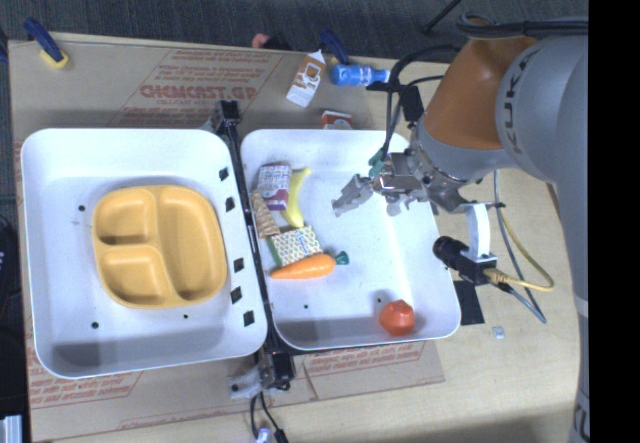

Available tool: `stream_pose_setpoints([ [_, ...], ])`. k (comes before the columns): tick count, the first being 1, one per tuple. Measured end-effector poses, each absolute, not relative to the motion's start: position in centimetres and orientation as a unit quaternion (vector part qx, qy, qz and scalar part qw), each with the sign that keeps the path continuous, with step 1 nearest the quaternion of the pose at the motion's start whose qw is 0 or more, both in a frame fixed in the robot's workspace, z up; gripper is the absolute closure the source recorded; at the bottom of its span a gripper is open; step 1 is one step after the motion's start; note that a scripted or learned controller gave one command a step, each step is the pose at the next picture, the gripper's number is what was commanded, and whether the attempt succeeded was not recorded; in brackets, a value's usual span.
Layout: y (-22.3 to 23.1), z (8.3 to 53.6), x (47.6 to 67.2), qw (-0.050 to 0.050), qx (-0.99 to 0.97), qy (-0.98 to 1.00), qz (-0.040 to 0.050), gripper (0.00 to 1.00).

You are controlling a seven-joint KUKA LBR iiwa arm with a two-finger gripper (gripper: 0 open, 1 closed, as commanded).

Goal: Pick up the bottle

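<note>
A small blue object that looks like a bottle (352,76) lies on its side on the cardboard behind the right bin (430,316), outside it. My gripper (352,196) hangs over the middle of the right bin, pointing left, well in front of the blue bottle. Nothing shows held in it. Just left of the gripper lie a yellow banana (297,199), a brown snack pack (272,179), a green-checked box (293,244) and an orange carrot (302,268).
A red tomato-like ball (397,316) rests near the right bin's front corner. The left bin (50,331) holds a yellow divided tray (160,243). A small carton (306,79) lies beside the bottle, and blue clamps (45,41) grip the cardboard's back edge.
</note>
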State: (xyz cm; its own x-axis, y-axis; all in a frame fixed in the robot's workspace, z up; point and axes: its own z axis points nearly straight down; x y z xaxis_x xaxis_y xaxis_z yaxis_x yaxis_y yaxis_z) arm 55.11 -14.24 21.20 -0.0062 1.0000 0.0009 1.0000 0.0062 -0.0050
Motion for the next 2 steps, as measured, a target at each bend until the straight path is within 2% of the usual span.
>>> stream_pose_setpoints([
  [1,-14.2,22.2,55.1,0.003,-0.703,-0.711,0.0021,1.00],
  [2,-11.8,17.6,47.6,0.003,-0.647,-0.763,0.0011,1.00],
])
